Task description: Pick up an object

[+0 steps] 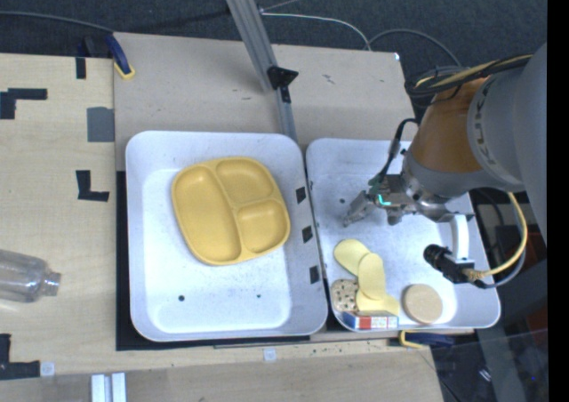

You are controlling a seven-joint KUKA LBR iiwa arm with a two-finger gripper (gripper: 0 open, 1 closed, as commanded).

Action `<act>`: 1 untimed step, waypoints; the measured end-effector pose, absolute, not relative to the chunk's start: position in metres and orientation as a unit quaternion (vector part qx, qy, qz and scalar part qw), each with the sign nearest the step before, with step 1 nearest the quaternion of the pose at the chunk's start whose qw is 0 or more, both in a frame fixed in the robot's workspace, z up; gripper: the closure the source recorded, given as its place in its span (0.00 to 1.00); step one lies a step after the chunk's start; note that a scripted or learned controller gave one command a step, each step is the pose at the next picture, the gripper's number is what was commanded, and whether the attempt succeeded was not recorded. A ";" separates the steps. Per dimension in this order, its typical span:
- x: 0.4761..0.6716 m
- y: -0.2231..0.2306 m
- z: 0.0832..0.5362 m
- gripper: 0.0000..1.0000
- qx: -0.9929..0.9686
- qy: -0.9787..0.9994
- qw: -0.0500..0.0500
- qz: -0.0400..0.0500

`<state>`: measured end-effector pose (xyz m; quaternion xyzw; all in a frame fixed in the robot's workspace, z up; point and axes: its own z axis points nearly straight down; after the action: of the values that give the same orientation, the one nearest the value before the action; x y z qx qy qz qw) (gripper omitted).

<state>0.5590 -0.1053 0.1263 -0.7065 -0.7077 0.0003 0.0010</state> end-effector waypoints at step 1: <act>0.559 -0.105 0.136 1.00 -0.706 -0.708 0.002 0.000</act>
<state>0.5588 -0.1048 0.1359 -0.7064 -0.7079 0.0002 0.0021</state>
